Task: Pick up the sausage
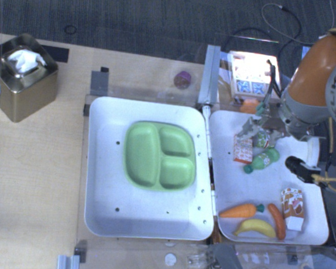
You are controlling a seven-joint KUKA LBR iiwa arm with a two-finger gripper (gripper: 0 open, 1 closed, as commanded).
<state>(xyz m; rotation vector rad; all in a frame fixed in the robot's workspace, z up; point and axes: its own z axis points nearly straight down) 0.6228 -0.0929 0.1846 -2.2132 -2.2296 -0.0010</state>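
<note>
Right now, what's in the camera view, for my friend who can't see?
The gripper hovers at the right bin's far end, while the sausage lies at its near end beside a banana and carrot.

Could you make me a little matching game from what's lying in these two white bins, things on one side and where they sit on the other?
Things:
1. green divided plate
2. sausage
3. banana
4. green bottle

Places:
A. right bin, under the gripper
B. near edge of the right bin, below the carrot
C. middle of the left bin
D. beside the small carton

Pairs: 1-C, 2-D, 3-B, 4-A
</note>
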